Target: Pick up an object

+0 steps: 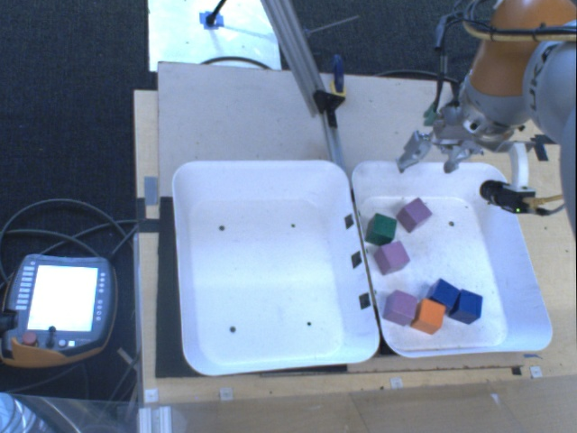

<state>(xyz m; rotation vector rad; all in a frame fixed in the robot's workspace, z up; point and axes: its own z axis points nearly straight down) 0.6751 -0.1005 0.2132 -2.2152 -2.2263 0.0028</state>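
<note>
Arm [541, 70]: grey casing, smooth rounded segments. Broad orange band [518, 39] above wrist, domed, glossy. Black cables [451, 39] looped around band's upper edge, one running down left side toward wrist. Wrist section below band grey-metallic, cluttered with small fittings; small green spot at its left. Gripper [435, 154]: two grey metal fingers. White curved piece with black fitting just right of gripper, detail unclear.

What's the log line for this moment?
claw: open, above right bin's far rim | holding: nothing | blocks: six, all in right bin | nearest: purple block
</note>
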